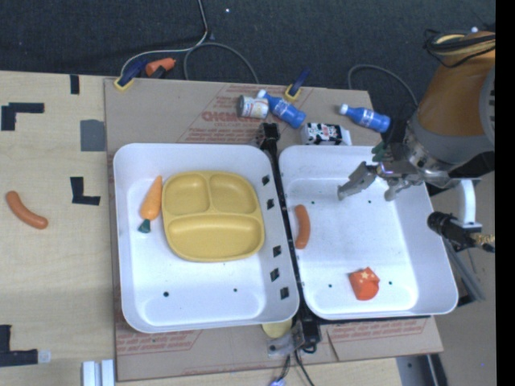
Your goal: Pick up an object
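In the right bin [418,240] a brown sausage [302,225] lies by the left wall, and a red-orange toy fruit [364,283] sits near the front. My gripper [373,188] hangs over the bin's back part, open, with nothing between its fingers [352,187]. It is well behind the fruit and to the right of the sausage. The left bin [137,288] holds a yellow divided plate [213,215] with an orange carrot [150,199] just to its left.
Behind the bins lie two blue bottles [287,111] [366,118], a small white can [253,105] and a black-and-white item [326,133]. Another sausage [26,210] lies on the bench far left. Clamps [145,69] and cables sit at the back.
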{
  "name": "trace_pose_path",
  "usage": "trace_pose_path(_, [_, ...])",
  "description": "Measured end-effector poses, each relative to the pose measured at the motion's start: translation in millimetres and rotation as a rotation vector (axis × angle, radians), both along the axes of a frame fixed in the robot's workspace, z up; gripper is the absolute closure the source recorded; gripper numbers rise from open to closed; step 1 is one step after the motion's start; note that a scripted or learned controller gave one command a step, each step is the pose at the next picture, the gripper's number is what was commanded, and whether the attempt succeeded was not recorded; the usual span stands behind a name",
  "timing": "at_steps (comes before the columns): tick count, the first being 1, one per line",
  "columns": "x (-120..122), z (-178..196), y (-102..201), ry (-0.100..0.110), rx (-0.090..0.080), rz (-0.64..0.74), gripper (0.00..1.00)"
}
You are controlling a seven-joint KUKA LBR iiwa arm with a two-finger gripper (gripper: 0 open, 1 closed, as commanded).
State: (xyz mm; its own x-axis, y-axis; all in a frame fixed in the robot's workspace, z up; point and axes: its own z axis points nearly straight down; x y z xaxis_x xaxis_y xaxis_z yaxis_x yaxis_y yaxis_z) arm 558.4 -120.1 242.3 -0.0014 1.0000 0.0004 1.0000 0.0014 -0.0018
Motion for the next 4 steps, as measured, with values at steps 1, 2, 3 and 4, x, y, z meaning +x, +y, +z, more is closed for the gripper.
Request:
trace_pose_path(1, [-73, -94, -51, 0.012, 0.001, -0.009, 0.0])
trace_pose_path(2, [-76, -143, 6, 0.004, 0.003, 0.003, 0.0])
trace_pose_path(3, [-75, -117, -63, -0.002, -0.002, -0.005, 0.0])
trace_pose_path(4, [-74, -99, -9, -0.001, 0.002, 0.003, 0.0])
